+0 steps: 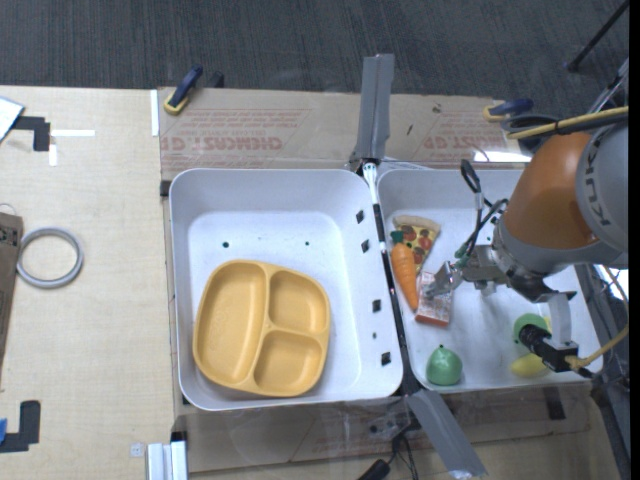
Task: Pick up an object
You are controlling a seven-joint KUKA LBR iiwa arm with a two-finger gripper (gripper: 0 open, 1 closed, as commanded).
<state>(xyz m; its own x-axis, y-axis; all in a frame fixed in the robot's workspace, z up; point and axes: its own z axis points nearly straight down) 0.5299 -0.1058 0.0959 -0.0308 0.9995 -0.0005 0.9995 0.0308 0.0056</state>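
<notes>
A green pear (444, 366) is lying nearest, in the right bin (480, 193). Just beyond, the gripper (440, 286) is hovering low over a small red packet (434, 311) beside a carrot (404, 274); its grip state cannot be judged. Apparently approaching; closing and lifting come next.

The cardboard (300, 133) beyond the bins, up and to the left of the gripper (443, 281), carries red print. It reads upside down from this camera and looks like a word beginning "CHEM", but the letters are too faint to be sure. A second red print right of the divider is unreadable.
</notes>
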